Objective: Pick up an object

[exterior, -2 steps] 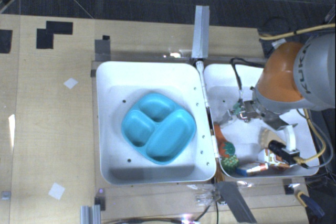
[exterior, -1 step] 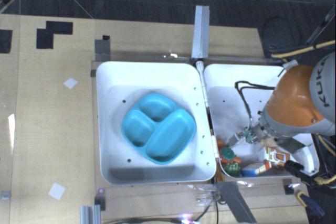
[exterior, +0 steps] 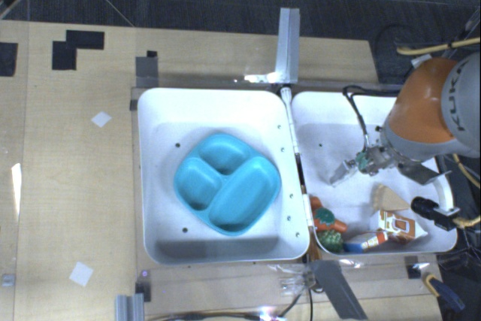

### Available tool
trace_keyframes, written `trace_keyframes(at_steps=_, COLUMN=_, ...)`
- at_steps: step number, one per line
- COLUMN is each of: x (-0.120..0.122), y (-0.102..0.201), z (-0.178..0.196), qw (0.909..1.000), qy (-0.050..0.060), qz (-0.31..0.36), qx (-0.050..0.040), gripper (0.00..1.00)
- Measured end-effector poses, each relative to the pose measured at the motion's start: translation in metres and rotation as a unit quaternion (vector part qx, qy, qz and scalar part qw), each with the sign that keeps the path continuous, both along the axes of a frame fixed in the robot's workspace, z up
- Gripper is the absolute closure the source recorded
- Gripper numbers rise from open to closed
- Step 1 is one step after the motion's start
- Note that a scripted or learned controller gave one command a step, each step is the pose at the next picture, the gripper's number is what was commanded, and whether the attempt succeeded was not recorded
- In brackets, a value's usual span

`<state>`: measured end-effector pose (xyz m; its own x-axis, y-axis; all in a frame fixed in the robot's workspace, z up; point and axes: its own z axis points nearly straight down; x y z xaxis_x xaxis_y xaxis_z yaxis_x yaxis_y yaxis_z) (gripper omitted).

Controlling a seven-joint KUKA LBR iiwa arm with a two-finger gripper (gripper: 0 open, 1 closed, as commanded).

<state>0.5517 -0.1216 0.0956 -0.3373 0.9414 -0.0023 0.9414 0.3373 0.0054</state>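
Grey metal two-finger pincer [exterior: 340,174] of mine hangs over bare floor in the right white bin [exterior: 331,116], can't tell how wide. Nearest grab, a tan wedge-shaped block [exterior: 389,197], sits just toward the front-right corner, beside the cluttered pile.

We see the right bin [exterior: 331,113] as our landmark. The arm [exterior: 432,113] reaches over its right side, and the gripper [exterior: 353,168] hangs above the bin's bare middle floor with nothing between its fingers [exterior: 338,175]. Along the bin's lower edge lie an orange and green toy [exterior: 327,222], a tube [exterior: 368,241], and a small carton [exterior: 397,225] with a tan wedge [exterior: 388,197] just above it. Left of this bin, the left bin [exterior: 158,162] holds a blue divided tray [exterior: 227,182]. Both rest on the wooden tabletop [exterior: 68,184].
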Motion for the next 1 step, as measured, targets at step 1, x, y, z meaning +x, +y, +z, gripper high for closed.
trace_keyframes(at_steps=1, x=-0.0631, y=-0.0843, z=0.0536, qw=0.9979, qy=0.000, qz=0.065, qx=-0.0010, gripper=0.00)
